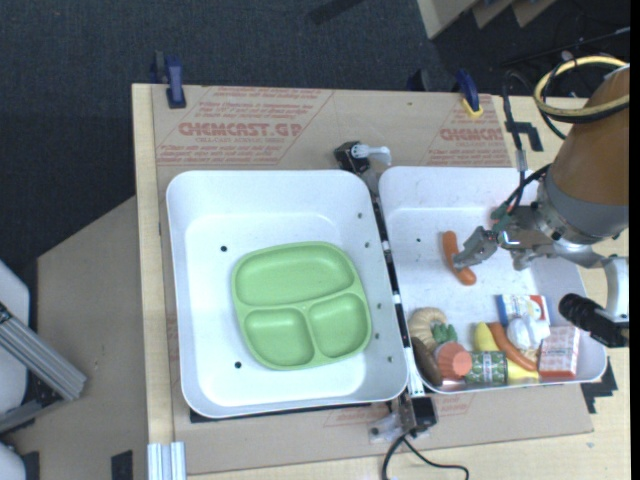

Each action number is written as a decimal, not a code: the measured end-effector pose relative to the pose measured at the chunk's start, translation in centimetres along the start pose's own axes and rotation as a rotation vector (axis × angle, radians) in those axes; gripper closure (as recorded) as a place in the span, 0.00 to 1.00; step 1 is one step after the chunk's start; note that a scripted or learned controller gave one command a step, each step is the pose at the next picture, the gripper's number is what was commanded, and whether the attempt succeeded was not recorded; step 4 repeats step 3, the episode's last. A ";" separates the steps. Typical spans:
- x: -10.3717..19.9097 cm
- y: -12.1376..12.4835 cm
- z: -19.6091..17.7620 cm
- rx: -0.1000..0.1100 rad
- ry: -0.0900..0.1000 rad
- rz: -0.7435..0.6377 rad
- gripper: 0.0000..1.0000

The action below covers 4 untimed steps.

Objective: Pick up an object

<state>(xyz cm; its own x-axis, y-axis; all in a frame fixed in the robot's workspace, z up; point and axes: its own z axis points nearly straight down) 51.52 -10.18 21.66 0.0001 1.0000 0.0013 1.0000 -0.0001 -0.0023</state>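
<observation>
The right white bin [430, 193] holds the loose objects. An orange sausage-shaped piece [456, 255] lies alone near its middle. My gripper [497, 255] hangs low over this bin, just right of that piece. It is open, with one fingertip [470, 256] close beside the orange piece and nothing between the fingers. A heap sits along the bin's near edge: a round beige item [428, 322], a red piece [455, 361], a green can [488, 369], a yellow piece [485, 336] and a white and red packet [560, 351].
The left white bin [195, 208] bears a green divided plate [300, 303]. A small black and white device [360, 155] sits at the bins' far junction. The arm's grey and orange body [595, 168] covers the right bin's far right part. Blue clamps [173, 76] hold the board's back edge.
</observation>
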 end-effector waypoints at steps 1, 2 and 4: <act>-3.0 4.5 13.8 0.000 -0.002 0.002 0.00; -2.9 4.6 12.1 -0.006 -0.002 0.002 1.00; 4.6 2.3 2.6 -0.011 0.001 -0.008 1.00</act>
